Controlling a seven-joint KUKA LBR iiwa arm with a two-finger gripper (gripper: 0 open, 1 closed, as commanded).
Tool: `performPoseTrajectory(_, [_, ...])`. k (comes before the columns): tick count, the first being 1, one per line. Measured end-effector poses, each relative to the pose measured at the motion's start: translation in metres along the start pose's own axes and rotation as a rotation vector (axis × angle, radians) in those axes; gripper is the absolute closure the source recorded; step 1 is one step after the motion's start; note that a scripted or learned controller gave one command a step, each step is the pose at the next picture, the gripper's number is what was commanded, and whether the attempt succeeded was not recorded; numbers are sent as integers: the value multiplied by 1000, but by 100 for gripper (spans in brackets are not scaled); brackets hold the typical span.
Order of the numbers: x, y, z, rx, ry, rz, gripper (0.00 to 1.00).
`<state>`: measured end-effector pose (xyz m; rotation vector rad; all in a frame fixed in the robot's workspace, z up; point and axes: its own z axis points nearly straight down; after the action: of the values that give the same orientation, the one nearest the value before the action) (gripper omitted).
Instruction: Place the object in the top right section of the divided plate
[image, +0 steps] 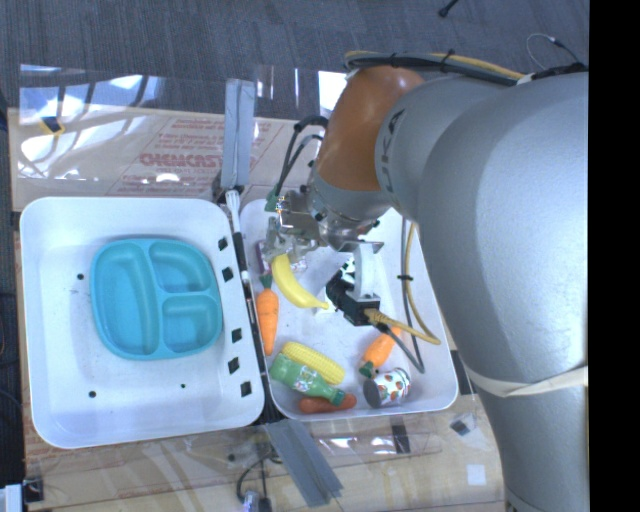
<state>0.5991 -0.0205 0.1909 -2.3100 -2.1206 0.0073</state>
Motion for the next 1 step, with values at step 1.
performPoseTrajectory(1, [66, -51, 1, -1, -1, -38, 100])
